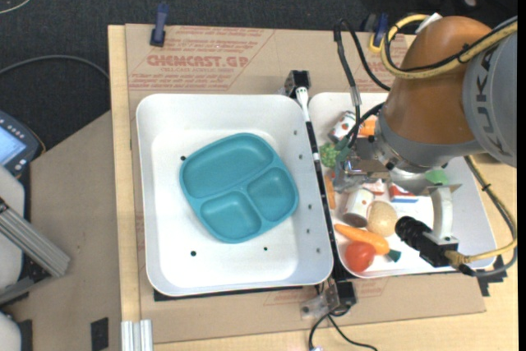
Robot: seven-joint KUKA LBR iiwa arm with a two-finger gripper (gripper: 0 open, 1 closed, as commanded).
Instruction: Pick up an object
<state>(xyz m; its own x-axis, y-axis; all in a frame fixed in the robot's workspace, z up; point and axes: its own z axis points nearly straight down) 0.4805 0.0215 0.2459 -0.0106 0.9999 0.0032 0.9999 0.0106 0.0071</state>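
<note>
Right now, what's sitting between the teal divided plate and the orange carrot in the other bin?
In the camera view, only bare white bin floor and the bins' adjoining rims separate the teal divided plate from the carrot.

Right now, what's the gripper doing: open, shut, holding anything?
Gripper: cannot be told. It sits low over the clutter in the right bin, under the arm's orange band.

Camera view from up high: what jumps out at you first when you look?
The big teal divided plate jumps out first, lying alone in the middle of the left white bin. Next comes the grey arm's fat orange band, hanging over the right white bin. Under it sits a jumble of small toys, like a red tomato, an orange carrot and a pale egg.
</note>
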